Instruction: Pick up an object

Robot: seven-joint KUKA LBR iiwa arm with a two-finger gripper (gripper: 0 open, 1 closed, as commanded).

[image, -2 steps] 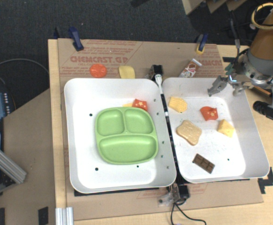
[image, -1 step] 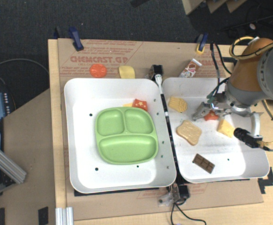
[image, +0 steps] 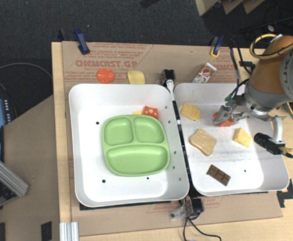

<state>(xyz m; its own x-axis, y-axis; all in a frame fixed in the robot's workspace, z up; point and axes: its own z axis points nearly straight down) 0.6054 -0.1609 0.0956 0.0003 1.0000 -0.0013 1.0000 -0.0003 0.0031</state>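
Two white bins [image: 81, 134]; one green tray [image: 135, 145]; end effector [image: 225, 115] state unclear.

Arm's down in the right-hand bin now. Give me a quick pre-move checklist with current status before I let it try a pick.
1. Gripper is inside the right bin, near its back: ok.
2. A target lies at the gripper: a small red-orange item sits right under it: ok.
3. Item confirmed between the fingers: cannot tell.
4. Neighbours lie apart from the gripper: waffle piece, toast slice and cheese wedge all lie separate: ok.
5. Chocolate bar lies at the bin's front, away from the arm: ok.
6. Green divided plate stays in the left bin, out of the path: ok.
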